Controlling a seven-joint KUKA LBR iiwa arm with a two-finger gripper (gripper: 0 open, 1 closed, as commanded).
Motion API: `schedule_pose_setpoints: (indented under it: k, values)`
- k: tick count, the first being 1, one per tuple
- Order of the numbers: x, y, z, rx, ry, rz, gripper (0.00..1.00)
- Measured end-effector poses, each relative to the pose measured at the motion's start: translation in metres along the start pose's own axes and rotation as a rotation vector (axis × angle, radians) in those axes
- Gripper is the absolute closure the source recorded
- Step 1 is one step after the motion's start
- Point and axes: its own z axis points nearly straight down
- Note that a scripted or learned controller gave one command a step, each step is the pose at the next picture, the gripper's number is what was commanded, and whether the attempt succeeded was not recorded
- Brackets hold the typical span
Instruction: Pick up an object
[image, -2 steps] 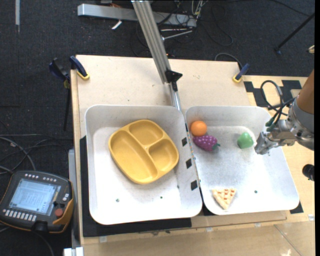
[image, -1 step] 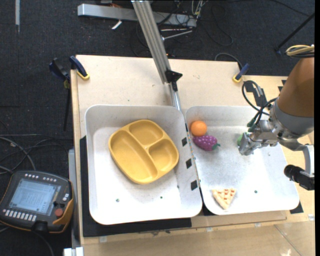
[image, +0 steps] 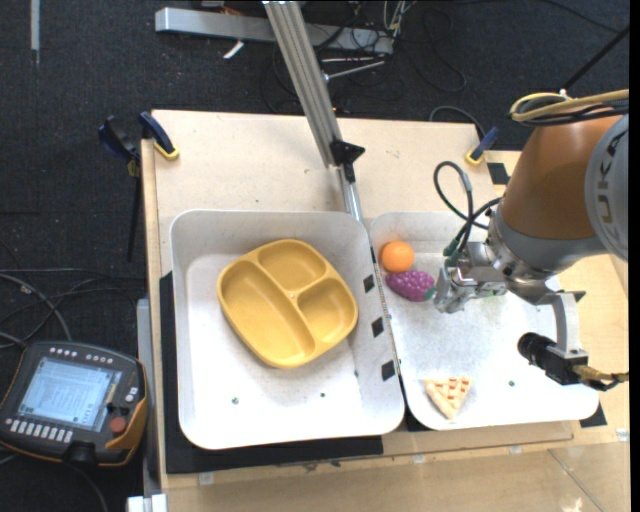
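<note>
- Fingers (image: 452, 297) of the grey arm hang low over the right bin (image: 500, 390), pointing down near its upper left part; they are too small and dark against the wrist hardware for me to tell whether they are spread or pressed together, and nothing can be seen between them.
- Just beside them, toward the left, lies a purple grape bunch (image: 411, 284) on the bin floor; whether metal and toy touch cannot be made out.
- An orange ball (image: 397, 256) sits right above the grapes, touching or nearly touching them, close to the wall that divides the two bins.
- A waffle-patterned wedge (image: 449, 396), pale yellow with orange squares, lies well apart from the others near the bin's front edge.
- Above the fingers, the wrist carries a looping dark cable (image: 452, 190), and the broad orange band (image: 560, 165) of the arm covers the upper right corner of that bin.
- A small black cylinder on a bracket (image: 545, 355) juts out below the wrist over the bin's right side.
- The left bin (image: 200, 400) holds a yellow divided plate (image: 288, 301) with three compartments, lying flat near the middle.
- Both bins rest on a pale worktop (image: 240, 160), with a slanted metal pole (image: 310, 85) rising from its back.
- A teach pendant (image: 70, 400) lies on the dark floor at lower left.
</note>
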Motion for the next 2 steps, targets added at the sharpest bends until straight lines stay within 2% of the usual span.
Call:
schedule_pose_setpoints:
  k: [1, 2]
  values:
    - [0.056, -0.001, -0.007, -0.002, -0.001, 0.000, 1.00]
    - [0.118, -0.007, 0.005, 0.002, -0.001, -0.001, 1.00]
